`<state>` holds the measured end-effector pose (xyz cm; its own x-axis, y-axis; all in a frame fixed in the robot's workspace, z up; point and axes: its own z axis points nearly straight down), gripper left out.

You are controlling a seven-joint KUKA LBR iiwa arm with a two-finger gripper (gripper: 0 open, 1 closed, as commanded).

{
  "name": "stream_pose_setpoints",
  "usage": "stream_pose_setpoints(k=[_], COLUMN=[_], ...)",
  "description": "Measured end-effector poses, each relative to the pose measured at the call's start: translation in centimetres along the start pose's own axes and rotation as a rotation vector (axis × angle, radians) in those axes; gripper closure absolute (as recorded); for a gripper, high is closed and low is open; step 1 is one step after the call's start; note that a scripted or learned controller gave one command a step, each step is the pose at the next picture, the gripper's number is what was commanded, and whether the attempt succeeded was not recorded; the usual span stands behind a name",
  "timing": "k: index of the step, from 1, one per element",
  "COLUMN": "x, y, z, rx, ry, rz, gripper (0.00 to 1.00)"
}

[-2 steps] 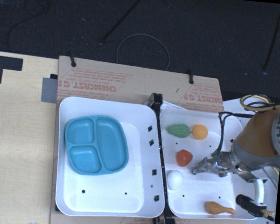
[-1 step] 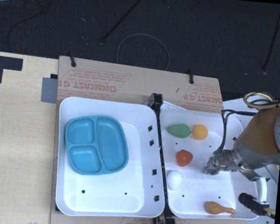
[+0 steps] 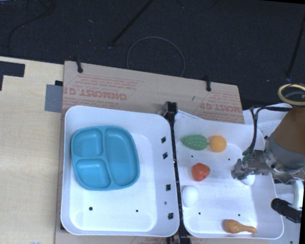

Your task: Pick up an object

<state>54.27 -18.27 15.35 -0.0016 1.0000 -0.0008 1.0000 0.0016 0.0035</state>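
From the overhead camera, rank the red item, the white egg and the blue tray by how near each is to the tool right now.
Tool sits at the right bin's right side.
1. Red item: mid right bin, just left of the tool.
2. White egg: right bin's left edge, lower down.
3. Blue tray: in the left bin, across the divider.

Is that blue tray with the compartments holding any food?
Empty. The blue tray in the left bin shows three bare blue compartments.
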Motion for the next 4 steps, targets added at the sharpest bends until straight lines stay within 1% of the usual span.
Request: stream_pose_setpoints(k=[1,2,3,4], x=[0.8,1.0,0.9,5.8], y=[0.2,0.3,0.3,0.6], z=[-4.6,-10.9,-14.6,-14.2], rx=[0.002,-0.001,0.002,0.006], ry=[0.001,0.0,0.0,0.003], rz=[0.0,0.0,0.0,-0.003], gripper=[1.0,1.0,1.0,1.0])
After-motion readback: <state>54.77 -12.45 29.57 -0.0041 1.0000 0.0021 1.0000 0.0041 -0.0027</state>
